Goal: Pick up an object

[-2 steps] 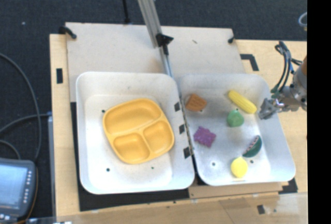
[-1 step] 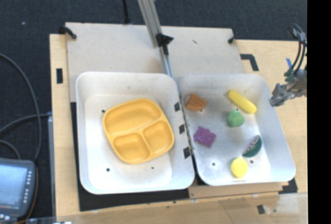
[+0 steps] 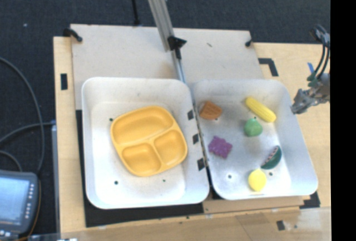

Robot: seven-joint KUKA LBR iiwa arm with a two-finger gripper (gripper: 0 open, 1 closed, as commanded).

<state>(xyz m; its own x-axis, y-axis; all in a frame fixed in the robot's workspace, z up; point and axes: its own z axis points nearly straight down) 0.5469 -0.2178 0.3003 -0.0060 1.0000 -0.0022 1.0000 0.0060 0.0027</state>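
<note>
- I see the gripper point(image 3: 306, 102) at the right bin's point(image 3: 295, 178) far right rim; I cannot tell its state.
- Nearest to its left lies the yellow corn point(image 3: 260, 109), with the green fruit point(image 3: 253, 128) just beyond.

bins point(image 3: 94, 190): 2 | yellow tray point(image 3: 148, 140): 1 | toy foods point(image 3: 219, 147): 6

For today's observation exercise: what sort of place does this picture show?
Probably a robotics lab test bench: a grey robot gripper at the edge of two shallow white bins, small plastic toy foods such as a yellow corn cob, and a slanted aluminium camera pole.
</note>
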